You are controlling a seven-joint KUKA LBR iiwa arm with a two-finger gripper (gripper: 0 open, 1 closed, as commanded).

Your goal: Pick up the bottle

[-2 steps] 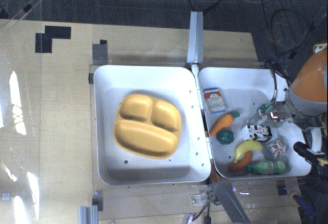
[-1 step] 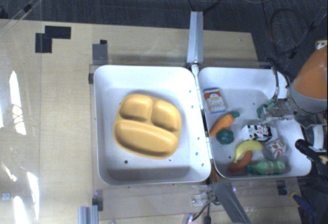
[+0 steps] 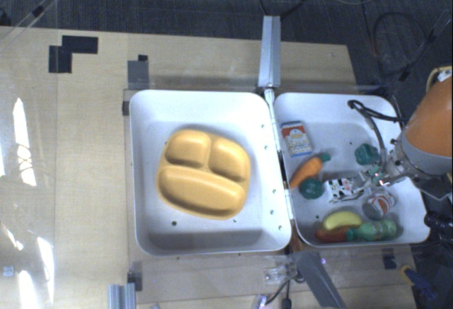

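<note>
**A:** Where does the bottle lie?

**B:** The green bottle (image 3: 376, 230) lies on its side in the near right corner of the right bin (image 3: 322, 111), along the near wall. Its left end touches a red piece (image 3: 331, 234), and a yellow banana (image 3: 341, 219) lies just beside it on the far-left side.

**A:** Anything on its far side?

**B:** A small grey and red can (image 3: 379, 206), just beside the bottle. Left of the can is a black-and-white spotted piece (image 3: 342, 189).

**A:** And the gripper?

**B:** The gripper (image 3: 379, 177) hangs over the right half of that bin, just on the far side of the can and apart from the bottle. Whether it is parted or closed I cannot tell; the tip is too small and cluttered. The arm (image 3: 430, 127) with its orange band comes in over the bin's right wall.

**A:** How much room is there?

**B:** The near strip is crowded from wall to wall. A carrot (image 3: 308, 170) and a teal piece (image 3: 311, 189) sit near the left wall, another teal piece (image 3: 366, 153) is on the gripper's far side, and a small carton (image 3: 296, 138) is further back. Bare floor shows along the far wall. The left bin (image 3: 141, 159) holds a yellow tray (image 3: 205, 172) at its middle, with bare floor around it.
</note>
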